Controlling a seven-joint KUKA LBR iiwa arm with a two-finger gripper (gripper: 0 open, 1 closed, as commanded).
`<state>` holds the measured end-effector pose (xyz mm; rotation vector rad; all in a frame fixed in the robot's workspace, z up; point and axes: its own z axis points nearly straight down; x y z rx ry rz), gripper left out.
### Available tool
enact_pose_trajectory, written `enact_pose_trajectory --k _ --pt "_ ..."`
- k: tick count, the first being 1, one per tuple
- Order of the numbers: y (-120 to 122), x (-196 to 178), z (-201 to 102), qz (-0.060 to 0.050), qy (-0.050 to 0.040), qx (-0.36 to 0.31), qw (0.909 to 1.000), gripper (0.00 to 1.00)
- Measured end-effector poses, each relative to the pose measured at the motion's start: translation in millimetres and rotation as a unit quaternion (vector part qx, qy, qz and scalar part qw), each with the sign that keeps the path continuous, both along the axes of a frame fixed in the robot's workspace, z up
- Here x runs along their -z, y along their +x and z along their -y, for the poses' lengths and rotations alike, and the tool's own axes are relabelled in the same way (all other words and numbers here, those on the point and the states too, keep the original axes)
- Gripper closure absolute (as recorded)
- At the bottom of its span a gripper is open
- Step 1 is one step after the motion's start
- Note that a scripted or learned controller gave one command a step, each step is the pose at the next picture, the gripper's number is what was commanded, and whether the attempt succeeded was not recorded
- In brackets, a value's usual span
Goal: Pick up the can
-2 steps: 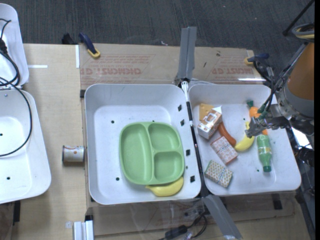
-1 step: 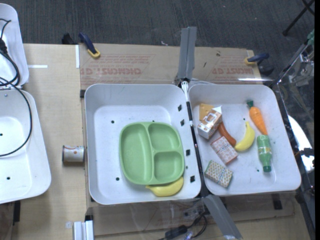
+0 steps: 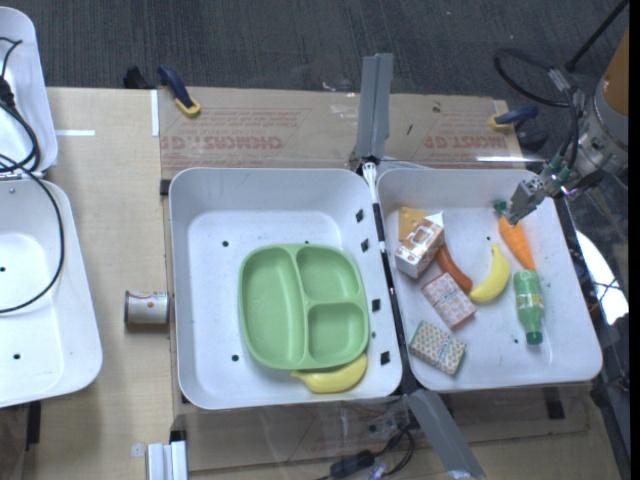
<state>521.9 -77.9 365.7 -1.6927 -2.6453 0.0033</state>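
Observation:
The can point(image 3: 148, 309) is small and silver with a red end. It lies on its side on the wooden bench, just outside the left wall of the left bin point(image 3: 190, 268). My gripper point(image 3: 522, 206) hangs far from it, over the back right part of the right bin point(image 3: 575, 298), just above the top of an orange carrot point(image 3: 517, 242). Nothing visibly sits in the gripper.
A green divided plate point(image 3: 305, 303) lies in the left bin with a banana point(image 3: 332, 376) under its front edge. The right bin holds a second banana point(image 3: 490, 276), a green bottle point(image 3: 528, 306) and several small boxes point(image 3: 447, 300). A white fixture point(image 3: 40, 298) stands left of the can.

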Motion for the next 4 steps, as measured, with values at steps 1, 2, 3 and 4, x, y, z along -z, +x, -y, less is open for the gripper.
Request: enact_pose_trajectory --k 1,2,3,4 --pt "0.0 0.0 0.1 0.0 -0.0001 0.0 1.0 0.0" --pt "0.0 0.0 0.1 0.0 -0.0001 0.0 1.0 0.0" --pt "44.7 -75.2 -50.4 0.001 -0.0008 0.125 0.9922 0.0" --pt "16.9 72.9 -80.4 -0.001 -0.0007 0.168 0.9857 0.0"
